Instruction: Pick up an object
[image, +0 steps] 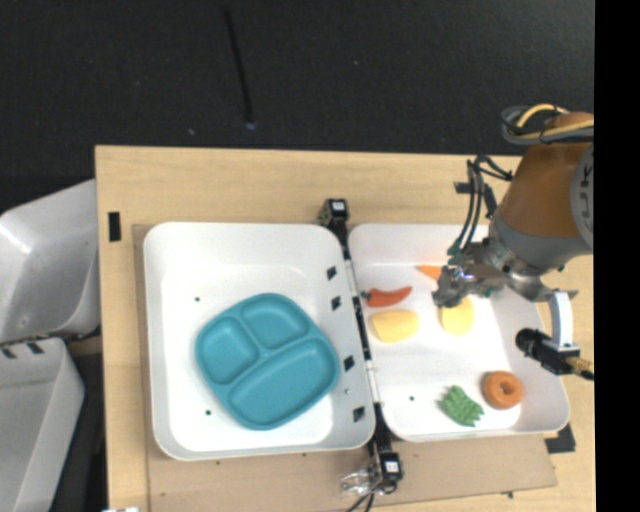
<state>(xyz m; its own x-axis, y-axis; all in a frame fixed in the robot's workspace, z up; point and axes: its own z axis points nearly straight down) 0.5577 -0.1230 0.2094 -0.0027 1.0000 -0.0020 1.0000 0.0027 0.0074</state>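
The gripper (452, 291) is hovering in the right bin (530, 425), directly over the upper edge of a yellow lemon-shaped object (458, 318); whether it is spread or pinching cannot be told. Relative to that yellow object, a yellow potato-like piece (394, 325) is lying to its left, a red pepper (388, 296) up-left, a green item (460, 406) below, and an orange doughnut (502, 389) down-right. A blue divided plate (265, 358) is sitting in the left bin (165, 400).

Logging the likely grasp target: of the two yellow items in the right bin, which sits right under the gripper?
The smaller yellow piece, directly below the gripper; the larger yellow one lies apart, nearer the divider.
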